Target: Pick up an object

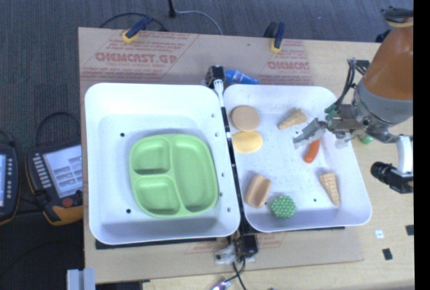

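Two red prints reading "CHEMCAST GP" mark the tabletop. In the right bin, the pincer stands open, gripping nothing; the orange carrot lies just beside it at six o'clock.

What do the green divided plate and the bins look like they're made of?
The green plate looks like moulded plastic: uniform pale green, rounded compartment walls, soft sheen. The two white bins, left bin and right bin, look like thin formed plastic too: smooth, glossy, rounded corners and rims. The right one seems slightly speckled; I can't tell whether that's texture or dirt.
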Robot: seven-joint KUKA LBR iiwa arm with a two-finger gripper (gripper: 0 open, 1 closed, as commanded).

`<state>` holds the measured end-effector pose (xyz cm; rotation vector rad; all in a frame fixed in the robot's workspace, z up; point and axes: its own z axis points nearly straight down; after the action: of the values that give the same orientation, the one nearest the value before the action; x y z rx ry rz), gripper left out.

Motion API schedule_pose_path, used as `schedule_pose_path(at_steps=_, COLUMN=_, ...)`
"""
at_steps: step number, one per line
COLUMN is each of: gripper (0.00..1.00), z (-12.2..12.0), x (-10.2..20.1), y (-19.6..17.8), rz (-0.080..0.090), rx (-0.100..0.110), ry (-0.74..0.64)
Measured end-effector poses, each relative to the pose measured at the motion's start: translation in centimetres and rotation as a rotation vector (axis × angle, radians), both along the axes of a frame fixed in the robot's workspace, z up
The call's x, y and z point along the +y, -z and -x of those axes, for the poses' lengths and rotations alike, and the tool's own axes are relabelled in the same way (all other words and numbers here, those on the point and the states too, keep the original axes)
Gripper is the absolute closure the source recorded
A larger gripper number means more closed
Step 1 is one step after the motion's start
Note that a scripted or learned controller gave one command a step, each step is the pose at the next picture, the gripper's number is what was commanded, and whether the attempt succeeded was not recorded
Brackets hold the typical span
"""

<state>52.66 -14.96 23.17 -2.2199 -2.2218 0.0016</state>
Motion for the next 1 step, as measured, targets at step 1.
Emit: schedule_pose_path(at_steps=1, gripper=0.00, z=-2.86, x=-2.84, y=12.37, rz=0.011, rx=-0.019, ry=-0.271)
